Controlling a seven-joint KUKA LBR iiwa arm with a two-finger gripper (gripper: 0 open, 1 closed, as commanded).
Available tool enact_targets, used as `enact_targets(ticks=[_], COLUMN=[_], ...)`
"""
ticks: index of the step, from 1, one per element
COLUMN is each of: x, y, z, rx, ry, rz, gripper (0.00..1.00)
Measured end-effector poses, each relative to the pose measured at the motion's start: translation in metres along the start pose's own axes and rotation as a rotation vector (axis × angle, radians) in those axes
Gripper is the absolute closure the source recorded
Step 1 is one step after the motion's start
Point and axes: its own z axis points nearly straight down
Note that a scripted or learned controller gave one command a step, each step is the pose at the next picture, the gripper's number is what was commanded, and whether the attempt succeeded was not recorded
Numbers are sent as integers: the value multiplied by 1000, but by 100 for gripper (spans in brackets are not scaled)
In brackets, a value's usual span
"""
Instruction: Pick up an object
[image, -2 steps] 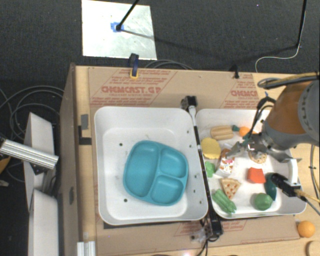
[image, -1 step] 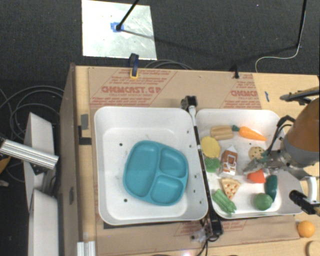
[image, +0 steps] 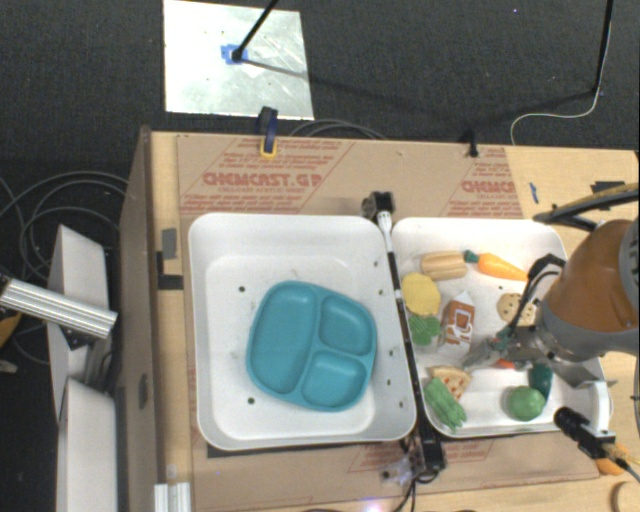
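My gripper (image: 490, 352) hangs low in the right bin (image: 545, 238), reaching in from the right under the orange-banded wrist (image: 600, 290). Its tip sits just right of a brown-and-white carton (image: 460, 320) and above a pizza slice (image: 450, 380). A small red piece (image: 507, 365) and a teal piece (image: 541, 380) lie right beside it. Other toy foods lie around: a bread roll (image: 443, 264), a carrot (image: 497, 266), a yellow piece (image: 420, 295), a green leafy piece (image: 425, 329), a cookie (image: 510, 305), a green ball (image: 525, 402) and a green vegetable (image: 446, 406).
The left bin (image: 215, 300) holds a blue divided plate (image: 312, 345). A black divider bar (image: 398, 300) runs between the two bins. Cardboard (image: 300, 170) lines the bench behind them, and cables trail at the left and upper right.
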Motion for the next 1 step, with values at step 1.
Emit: enact_targets(ticks=[1], x=[-2], y=[3], z=[-11], rx=[-6], ry=[-3], rz=[1], gripper=[100])
